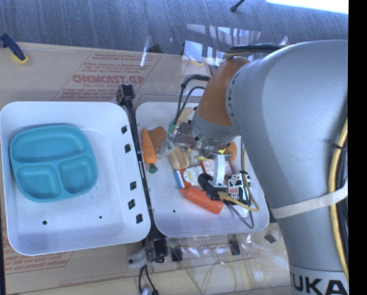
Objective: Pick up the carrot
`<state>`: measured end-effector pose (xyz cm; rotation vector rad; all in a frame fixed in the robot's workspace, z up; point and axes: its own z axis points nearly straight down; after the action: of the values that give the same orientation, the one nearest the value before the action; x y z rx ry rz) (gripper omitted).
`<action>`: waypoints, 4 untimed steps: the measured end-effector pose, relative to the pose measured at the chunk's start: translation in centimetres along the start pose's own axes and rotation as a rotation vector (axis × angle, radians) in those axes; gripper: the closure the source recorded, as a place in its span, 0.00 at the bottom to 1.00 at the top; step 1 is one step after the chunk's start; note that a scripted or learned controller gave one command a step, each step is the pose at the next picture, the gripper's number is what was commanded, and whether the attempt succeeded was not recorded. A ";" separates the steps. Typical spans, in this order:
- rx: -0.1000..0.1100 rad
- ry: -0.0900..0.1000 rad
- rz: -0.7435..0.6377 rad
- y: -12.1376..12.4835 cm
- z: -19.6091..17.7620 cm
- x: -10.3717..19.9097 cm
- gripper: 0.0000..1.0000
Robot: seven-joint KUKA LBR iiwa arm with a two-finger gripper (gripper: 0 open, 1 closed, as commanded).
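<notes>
While the end effector [184, 137] hangs low over the right bin [171, 223], the carrot [149, 146] lies just beside it, toward the picture's left, against that bin's left wall. Its long axis runs away from the camera, green stub nearest us. It's smooth, tapered and orange, plastic by the look. Open or closed? Cannot tell.

L bin [66, 226] & R bin [171, 223] were white. Plate [48, 161] was turquoise. Carrot [148, 145] was orange w/ green tip. Surface [60, 72] was tan w/ red print. Arm [294, 115] was grey w/ orange band. Clamp [13, 47] was blue, yellow-tipped.
</notes>
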<state>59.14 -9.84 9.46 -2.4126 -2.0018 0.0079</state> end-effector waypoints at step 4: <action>0.001 0.000 1.033 -4.8 -9.5 9.1 1.00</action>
<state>56.14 -0.07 19.03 -3.0888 -0.5499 0.0125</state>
